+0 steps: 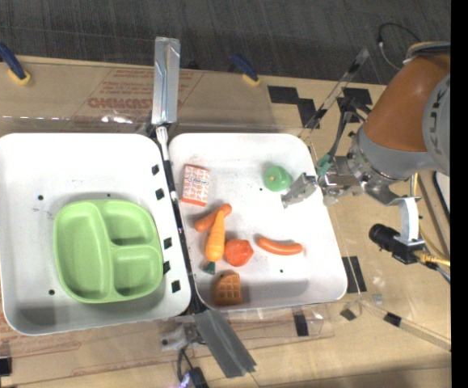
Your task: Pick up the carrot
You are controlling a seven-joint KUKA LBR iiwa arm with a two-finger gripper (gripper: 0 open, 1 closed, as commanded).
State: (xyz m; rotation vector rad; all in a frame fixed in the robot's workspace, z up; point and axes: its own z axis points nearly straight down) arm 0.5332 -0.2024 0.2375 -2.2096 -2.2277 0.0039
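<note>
The work surface is a tan cardboard-covered bench (395,297) marked with black squares and strips of black tape. Dark grey carpet (96,6) fills the top of the frame behind it. Two blue clamps (14,63) grip the cardboard's upper edge, one at upper left and one at upper centre. A strip of silver tape (166,79) runs down from the top edge to the seam between the bins.

Two shallow white plastic bins are present, side by side. The left bin (23,168) contains one item: a light green plastic divided plate (108,250) with three compartments, lying left of centre.

The right bin (314,257) contains six items:
- One orange toy carrot (215,237), lying tilted in the bin's left half, between a short orange-red piece above it and the tomato at its right.
- One short orange-red toy piece (213,216), just above the carrot and touching it or nearly so.
- One red toy tomato (238,252), just beside the carrot.
- One orange-red toy sausage (279,246), lying lower right of centre.
- One green round toy fruit (277,178), at upper right.
- One brown waffle-patterned toy block (226,286), near the bottom edge.
- One red-and-white printed small box (195,184), at upper left.

The grey arm with its orange band (403,107) enters from the right of the frame. The metal two-finger gripper (300,189) sits over the right bin's right edge, just beside the green fruit and well apart from the carrot. Whether its fingers are spread or pressed together cannot be told.
</note>
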